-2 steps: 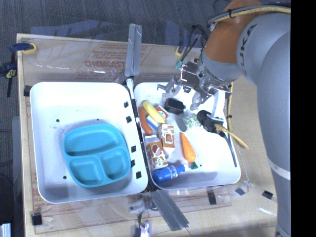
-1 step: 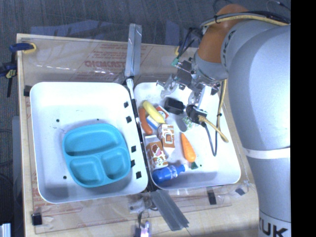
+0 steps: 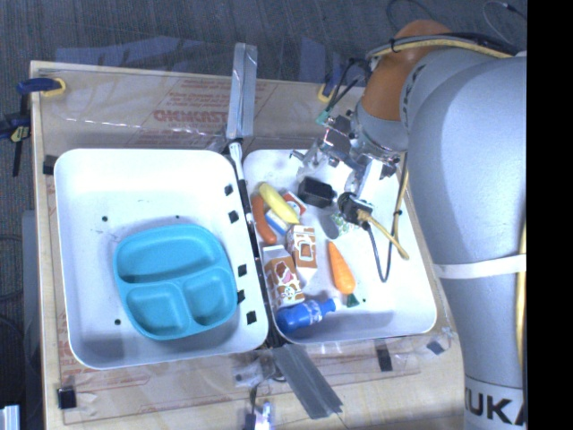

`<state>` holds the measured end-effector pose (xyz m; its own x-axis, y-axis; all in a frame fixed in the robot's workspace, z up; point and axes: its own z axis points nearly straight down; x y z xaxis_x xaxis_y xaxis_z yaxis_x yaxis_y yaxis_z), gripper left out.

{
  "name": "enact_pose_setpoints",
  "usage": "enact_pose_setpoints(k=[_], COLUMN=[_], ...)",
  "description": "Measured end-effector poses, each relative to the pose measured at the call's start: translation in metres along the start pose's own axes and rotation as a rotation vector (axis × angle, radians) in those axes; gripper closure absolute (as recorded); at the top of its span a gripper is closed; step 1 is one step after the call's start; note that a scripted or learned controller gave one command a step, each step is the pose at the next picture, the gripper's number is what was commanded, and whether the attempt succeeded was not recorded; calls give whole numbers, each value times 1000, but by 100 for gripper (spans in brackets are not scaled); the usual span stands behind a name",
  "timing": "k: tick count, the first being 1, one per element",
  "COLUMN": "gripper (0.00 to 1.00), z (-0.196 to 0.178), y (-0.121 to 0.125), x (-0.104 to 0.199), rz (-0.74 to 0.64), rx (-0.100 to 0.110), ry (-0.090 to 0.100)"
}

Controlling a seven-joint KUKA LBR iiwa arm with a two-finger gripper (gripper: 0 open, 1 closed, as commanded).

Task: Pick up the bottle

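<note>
The bottle (image 3: 304,313) is blue with a pale label. It lies on its side at the near edge of the right bin (image 3: 403,303), its neck pointing right. My gripper (image 3: 330,220) hangs over the upper middle of that bin, well behind the bottle and apart from it. It sits just above a small printed carton (image 3: 304,245) and the top of an orange carrot (image 3: 340,270). Nothing of the bottle is near it.
The right bin also holds a yellow banana (image 3: 278,203), an orange sausage-like piece (image 3: 263,221) and a second printed carton (image 3: 285,280) right behind the bottle. A blue divided tray (image 3: 176,279) lies in the left bin (image 3: 81,195). My arm covers the bench's right side.
</note>
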<state>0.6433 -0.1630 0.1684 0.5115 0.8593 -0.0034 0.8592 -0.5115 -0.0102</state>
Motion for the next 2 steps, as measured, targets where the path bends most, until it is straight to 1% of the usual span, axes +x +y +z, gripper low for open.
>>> enact_pose_setpoints(k=[1,2], gripper=[0,0], z=[-102,-154], y=[-13,9], x=[1,-29], rz=[100,65], rx=[-2,-1], ry=[1,0])
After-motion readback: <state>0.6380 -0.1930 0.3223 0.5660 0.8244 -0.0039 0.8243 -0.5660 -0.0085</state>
